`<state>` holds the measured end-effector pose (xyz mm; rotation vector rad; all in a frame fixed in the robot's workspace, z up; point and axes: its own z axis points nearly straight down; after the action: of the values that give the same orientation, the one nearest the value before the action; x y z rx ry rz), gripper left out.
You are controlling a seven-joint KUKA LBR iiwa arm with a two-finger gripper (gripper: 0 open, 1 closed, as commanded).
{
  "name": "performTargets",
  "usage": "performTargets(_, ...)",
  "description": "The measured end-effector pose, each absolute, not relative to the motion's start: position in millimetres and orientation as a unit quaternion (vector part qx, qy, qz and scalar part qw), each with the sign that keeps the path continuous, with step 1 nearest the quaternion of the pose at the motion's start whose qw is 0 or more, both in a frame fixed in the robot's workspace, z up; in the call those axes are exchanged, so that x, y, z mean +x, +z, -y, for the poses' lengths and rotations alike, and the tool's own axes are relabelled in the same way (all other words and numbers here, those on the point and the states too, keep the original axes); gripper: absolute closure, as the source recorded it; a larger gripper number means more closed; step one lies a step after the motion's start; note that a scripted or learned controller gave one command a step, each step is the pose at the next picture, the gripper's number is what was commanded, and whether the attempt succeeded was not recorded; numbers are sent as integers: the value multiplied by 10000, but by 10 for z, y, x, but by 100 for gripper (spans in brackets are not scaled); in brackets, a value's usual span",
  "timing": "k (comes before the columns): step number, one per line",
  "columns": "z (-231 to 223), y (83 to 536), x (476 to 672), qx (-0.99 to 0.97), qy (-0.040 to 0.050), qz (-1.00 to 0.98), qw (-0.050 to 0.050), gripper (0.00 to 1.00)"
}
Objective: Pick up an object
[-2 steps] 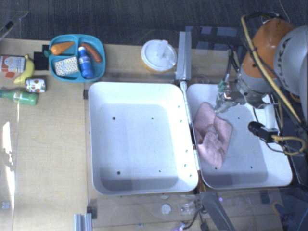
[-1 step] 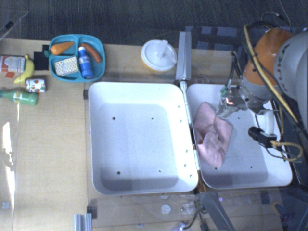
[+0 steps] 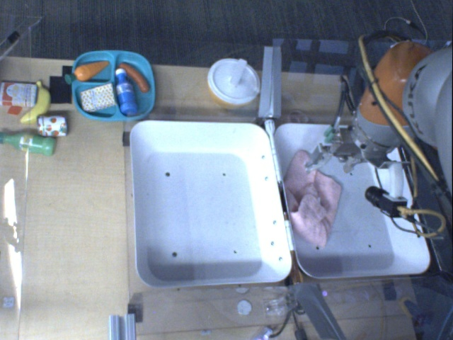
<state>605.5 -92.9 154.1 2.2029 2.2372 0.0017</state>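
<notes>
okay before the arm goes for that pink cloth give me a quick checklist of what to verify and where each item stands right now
1. Target present: pink cloth lies crumpled in the right bin, toward its left wall. Ok.
2. Gripper position: gripper hangs above the cloth's upper right edge, not its middle. Not ok for a centred grab.
3. Finger opening: cannot tell.
4. Holding anything: nothing seen between the fingers. Ok.
5. Cable clearance: the yellow cable and a black connector hang over the bin's right side, away from the cloth. Ok.
6. Wall clearance: the cloth sits close against the divider. Cannot tell if there is room.
</notes>
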Motion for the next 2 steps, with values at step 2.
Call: performTargets(2,976,887,6572,6774,35,-7356,48,0)
